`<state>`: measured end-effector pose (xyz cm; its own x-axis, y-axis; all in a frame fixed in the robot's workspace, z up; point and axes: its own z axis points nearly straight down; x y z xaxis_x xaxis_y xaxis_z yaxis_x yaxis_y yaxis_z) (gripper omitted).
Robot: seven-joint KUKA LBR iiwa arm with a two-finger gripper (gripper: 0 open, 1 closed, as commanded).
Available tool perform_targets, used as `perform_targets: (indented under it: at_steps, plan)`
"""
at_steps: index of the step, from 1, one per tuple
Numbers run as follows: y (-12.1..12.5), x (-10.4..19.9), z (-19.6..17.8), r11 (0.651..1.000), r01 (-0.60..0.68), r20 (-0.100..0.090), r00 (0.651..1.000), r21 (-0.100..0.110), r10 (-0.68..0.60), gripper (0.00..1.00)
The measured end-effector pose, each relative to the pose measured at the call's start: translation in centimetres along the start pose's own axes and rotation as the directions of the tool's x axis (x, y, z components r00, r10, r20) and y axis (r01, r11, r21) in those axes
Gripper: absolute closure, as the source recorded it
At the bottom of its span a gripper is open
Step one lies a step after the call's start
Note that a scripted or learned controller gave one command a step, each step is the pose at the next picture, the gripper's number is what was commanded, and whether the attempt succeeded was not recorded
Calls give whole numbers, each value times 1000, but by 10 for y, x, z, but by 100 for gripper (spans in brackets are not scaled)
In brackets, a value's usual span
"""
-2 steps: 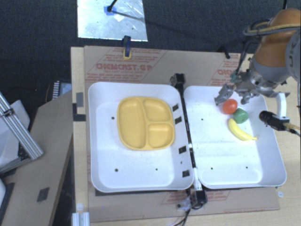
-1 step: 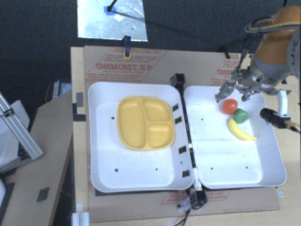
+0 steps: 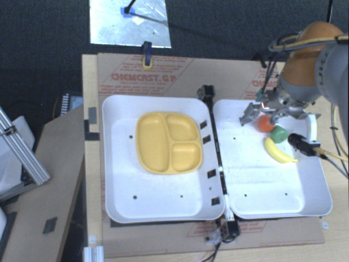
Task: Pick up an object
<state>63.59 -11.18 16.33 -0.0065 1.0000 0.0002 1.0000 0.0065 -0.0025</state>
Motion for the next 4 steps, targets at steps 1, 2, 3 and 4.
perform_targets:
  at_steps: [1,2,3,4]
  plan:
    - [-1,3,63,1000,-2,0,1000,1,2,0]
    - [0,4,79,1000,-3,0,1000,-2,3,0]
    - [1,4,67,1000,-2,1,1000,-7,2,100]
    - [-3,3,4,1000,-4,1,1000,-10,4,100]
